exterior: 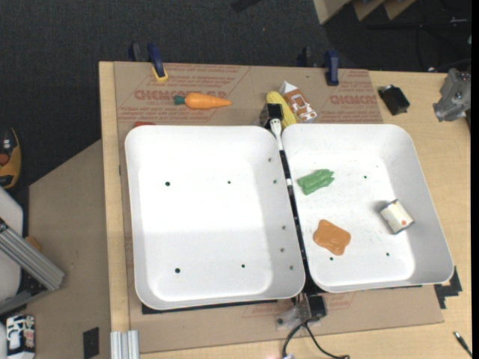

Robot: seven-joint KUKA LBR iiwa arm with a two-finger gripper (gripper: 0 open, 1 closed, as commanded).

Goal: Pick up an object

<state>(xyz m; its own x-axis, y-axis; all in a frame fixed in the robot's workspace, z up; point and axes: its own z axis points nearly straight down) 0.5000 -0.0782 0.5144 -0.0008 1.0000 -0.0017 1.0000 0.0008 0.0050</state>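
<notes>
1. Three objects are contained in the right bin [419, 193]: a green piece [315, 180] far left, an orange piece [331, 237] near centre, and a white block [396, 217] to the right.
2. A toy carrot [203, 102] is located on the surface [120, 96] beyond the left bin [150, 223].
3. The tool [453, 96] is seen at the far right edge; its state cannot be told.

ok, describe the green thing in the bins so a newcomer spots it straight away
Look at the right-hand bin of the two white ones. In its upper left part, close to the seam between the bins, lies a small green toy, bumpy-edged and lying slightly tilted. It is the only green thing there: the orange lump sits below it, and the white block lies off to its right.
</notes>
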